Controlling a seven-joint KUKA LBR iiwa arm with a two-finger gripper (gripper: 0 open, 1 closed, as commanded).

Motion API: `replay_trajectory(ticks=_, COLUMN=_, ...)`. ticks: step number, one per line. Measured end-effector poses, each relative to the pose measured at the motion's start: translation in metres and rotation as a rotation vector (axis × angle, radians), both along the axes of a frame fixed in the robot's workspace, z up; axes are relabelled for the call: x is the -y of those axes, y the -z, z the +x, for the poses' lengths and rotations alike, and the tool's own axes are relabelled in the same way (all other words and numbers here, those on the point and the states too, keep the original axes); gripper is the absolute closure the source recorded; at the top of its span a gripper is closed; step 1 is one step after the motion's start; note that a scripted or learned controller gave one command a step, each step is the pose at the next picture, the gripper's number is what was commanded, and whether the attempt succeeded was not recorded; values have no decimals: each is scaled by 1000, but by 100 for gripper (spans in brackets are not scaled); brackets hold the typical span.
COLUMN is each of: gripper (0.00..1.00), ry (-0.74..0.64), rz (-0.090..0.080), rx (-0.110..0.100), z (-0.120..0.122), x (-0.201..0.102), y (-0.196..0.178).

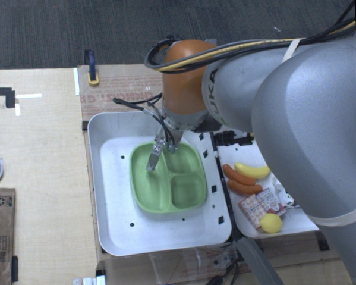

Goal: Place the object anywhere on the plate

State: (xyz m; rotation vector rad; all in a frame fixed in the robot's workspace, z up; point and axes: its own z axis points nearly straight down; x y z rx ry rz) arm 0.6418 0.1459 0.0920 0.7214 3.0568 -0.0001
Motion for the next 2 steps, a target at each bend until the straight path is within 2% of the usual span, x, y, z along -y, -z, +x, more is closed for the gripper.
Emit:
replay_trajectory(ticks=1, gripper=0, ry=-398, rz=1, rx=2, z=-7, x=-6, y=-1)
replay_trajectory(ticks=2, gripper=0, ry=-333, rz=-1, rx=5, z=8, x=95, y=-101)
